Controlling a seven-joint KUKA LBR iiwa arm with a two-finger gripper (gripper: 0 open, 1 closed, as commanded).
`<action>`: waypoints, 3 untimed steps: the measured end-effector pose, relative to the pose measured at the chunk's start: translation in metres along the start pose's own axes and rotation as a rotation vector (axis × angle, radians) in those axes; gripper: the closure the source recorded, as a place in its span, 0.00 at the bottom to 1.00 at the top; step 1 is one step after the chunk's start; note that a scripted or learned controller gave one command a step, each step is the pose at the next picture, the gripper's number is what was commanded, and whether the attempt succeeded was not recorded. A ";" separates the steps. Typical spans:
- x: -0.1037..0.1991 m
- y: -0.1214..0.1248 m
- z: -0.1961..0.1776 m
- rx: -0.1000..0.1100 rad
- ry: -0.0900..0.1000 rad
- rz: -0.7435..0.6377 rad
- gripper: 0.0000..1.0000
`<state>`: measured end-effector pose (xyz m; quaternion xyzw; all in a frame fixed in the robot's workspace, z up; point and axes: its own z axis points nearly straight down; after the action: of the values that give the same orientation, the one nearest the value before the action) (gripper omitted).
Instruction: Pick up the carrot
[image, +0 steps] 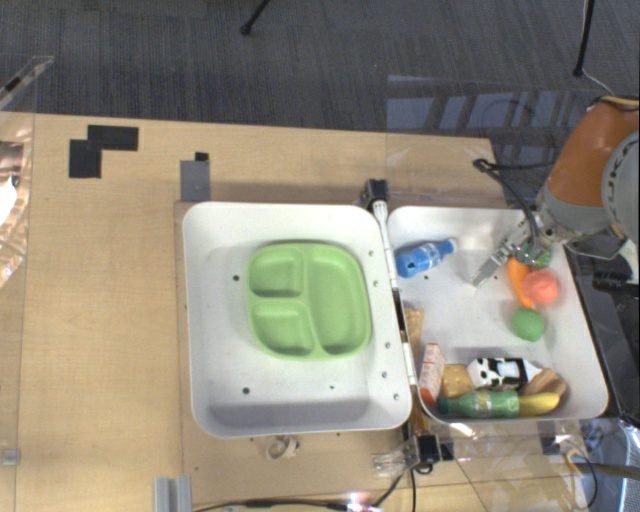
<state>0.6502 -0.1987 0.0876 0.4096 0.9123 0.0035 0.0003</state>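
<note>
At the right bin's two o'clock, the gripper hovers with fingers seemingly apart beside the carrot, which touches a peach that could crowd the grasp and let it slip.

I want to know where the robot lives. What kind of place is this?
Probably a robot lab or test bench. A grey arm reaches over two white bins on a wooden bench, with toy food like a carrot and cables around.
</note>
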 end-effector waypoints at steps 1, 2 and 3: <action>0.050 -0.006 -0.001 -0.001 -0.008 -0.005 0.00; 0.058 -0.053 -0.002 0.000 -0.012 -0.022 0.00; 0.044 -0.057 -0.001 -0.002 -0.013 0.046 0.00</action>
<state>0.5783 -0.2039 0.0888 0.4305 0.9026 0.0020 0.0065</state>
